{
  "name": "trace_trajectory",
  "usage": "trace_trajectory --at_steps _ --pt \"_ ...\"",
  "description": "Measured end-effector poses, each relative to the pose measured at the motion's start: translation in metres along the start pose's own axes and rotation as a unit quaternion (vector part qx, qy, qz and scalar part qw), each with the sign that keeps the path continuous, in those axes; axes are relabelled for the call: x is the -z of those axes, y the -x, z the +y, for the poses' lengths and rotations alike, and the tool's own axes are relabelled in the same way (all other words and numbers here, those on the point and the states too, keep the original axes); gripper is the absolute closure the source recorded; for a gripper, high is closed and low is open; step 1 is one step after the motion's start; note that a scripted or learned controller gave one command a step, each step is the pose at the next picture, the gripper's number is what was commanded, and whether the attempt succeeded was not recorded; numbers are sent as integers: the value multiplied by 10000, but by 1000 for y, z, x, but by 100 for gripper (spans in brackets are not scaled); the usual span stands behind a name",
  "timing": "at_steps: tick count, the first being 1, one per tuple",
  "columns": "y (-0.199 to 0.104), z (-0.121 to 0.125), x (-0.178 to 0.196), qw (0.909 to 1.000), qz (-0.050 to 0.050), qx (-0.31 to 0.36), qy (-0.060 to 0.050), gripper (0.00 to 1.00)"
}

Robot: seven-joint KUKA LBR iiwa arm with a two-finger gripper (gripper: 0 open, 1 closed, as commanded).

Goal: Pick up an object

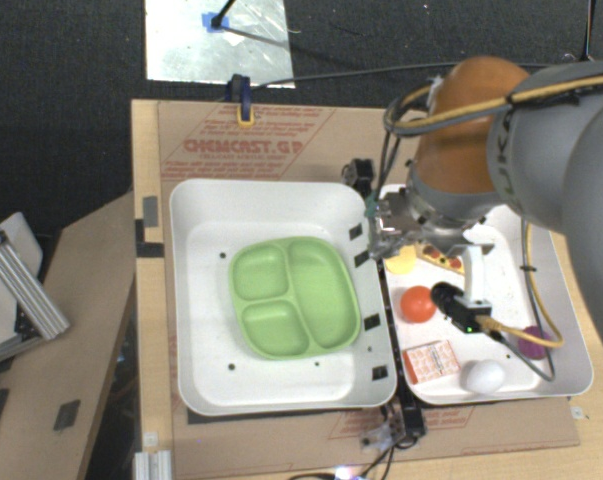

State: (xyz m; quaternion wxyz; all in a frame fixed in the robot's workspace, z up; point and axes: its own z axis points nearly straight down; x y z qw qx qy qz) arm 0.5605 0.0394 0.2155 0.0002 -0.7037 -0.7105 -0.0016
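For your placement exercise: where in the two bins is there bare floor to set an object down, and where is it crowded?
Bare floor rings the green tray in the left bin, widest along its near edge. The right bin is crowded: orange ball, red-and-white packet, white egg, purple piece, with the arm overhead.

Two white bins (196, 298) noted: beside the grey arm (566, 148) with its orange band (471, 118), a light green divided tray (291, 296), an orange-red ball (417, 304), a white egg-shaped object (483, 376), a purple piece (534, 341), a red-and-white packet (430, 361).
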Motion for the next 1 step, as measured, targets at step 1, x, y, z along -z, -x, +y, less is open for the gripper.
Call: trace_trajectory --at_steps 1 --pt "-56 -5 -5 10000 -1 3 -6 100"
